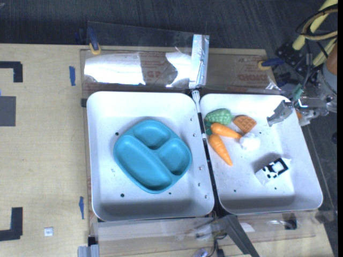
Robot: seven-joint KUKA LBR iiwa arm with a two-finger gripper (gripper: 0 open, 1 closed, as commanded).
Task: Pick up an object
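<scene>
The right bin (300, 197) holds several toy foods near its left wall: a green leafy piece (218, 115), two orange carrots (226, 131) (221, 149), a brown waffle-like piece (244, 123) and a small white lump (250, 141). A black-and-white block (273, 168) lies nearer the bin's middle. My gripper (290, 116) hangs over the bin's upper right corner, to the right of the waffle piece. Its fingers (277, 113) stand apart, open, with nothing between them.
The left bin (102, 197) holds a blue divided plate (153, 154). A clear plastic sheet (144, 63) stands behind the bins. Cables and yellow hoses (316, 23) crowd the upper right, by the arm. The wooden bench (37, 143) stretches to the left.
</scene>
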